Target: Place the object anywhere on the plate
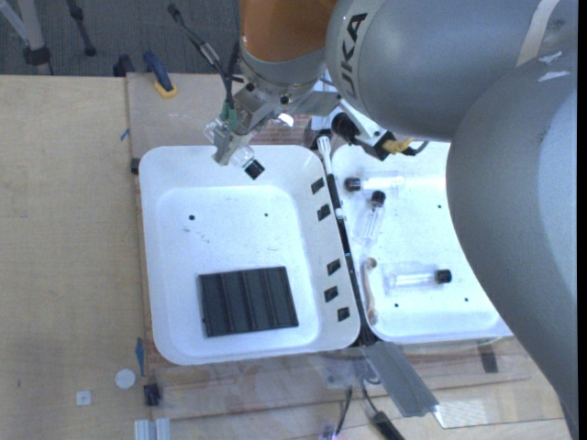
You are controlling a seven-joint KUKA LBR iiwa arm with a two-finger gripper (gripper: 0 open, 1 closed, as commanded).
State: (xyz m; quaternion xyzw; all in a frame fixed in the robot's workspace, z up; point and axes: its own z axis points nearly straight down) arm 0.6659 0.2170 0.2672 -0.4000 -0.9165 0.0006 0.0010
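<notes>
A black ribbed plate (249, 302) lies flat in the front part of the left bin (174, 246). My gripper (225, 149) hangs over the back rim of that bin, near its far left corner, well away from the plate. Its tips are small and partly blurred, and nothing can be made out between them. In the right bin (459, 310) lie three clear vials with black caps: one at the back (378, 183), one just in front of it (371, 223) and one nearer the front (417, 278).
The arm's large grey body covers the right side of the view and part of the right bin. Several small black clips (323, 213) sit along the divider between the bins. A pale curved tube (369, 287) lies against the right bin's left wall.
</notes>
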